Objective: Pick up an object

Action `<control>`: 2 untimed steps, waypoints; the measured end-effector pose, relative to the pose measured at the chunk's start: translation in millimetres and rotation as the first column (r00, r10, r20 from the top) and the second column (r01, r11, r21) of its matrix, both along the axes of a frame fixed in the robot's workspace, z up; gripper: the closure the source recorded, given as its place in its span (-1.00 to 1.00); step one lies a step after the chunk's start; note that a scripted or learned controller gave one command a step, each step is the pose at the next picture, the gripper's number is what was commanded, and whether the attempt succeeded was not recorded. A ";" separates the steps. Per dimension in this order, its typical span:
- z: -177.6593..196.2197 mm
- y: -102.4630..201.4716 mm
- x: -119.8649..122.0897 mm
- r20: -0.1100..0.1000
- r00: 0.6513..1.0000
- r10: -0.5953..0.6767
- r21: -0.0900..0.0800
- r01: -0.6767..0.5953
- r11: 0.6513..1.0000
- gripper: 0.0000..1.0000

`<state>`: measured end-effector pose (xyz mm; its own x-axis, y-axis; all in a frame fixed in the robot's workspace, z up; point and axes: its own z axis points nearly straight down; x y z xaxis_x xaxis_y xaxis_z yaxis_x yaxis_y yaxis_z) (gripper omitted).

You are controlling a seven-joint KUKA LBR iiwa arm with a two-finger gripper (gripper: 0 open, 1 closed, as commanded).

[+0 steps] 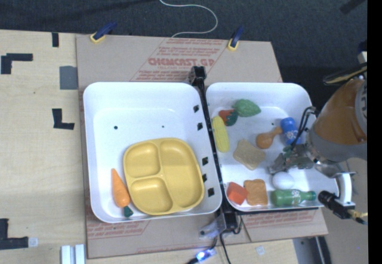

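Note:
My gripper [290,161] hangs low over the right bin [256,91], close to its right wall. Directly below it in the view lies a white egg [283,182], and a tan bread slice [249,154] lies just to its left. A blue object [288,125] and a brown drumstick-shaped piece [268,136] sit just beyond the gripper. Along the bin's near wall lie a green bottle [292,198], an orange toast piece [256,192] and a red piece [236,193]. The arm's orange band [340,116] covers the bin's right edge.
A yellow corn cob [220,133], a small red piece [227,116] and a green leafy piece [246,107] lie at the right bin's far left. The left bin [101,119] holds a yellow divided plate [162,174] and an orange carrot [120,189].

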<state>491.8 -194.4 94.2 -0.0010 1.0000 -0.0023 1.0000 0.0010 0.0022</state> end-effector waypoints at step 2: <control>94.5 -10.3 12.7 -0.001 1.000 0.001 0.001 -0.001 1.000 1.00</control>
<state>504.5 -204.7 188.7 -0.0018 1.0000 -0.0010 1.0000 0.0018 0.0011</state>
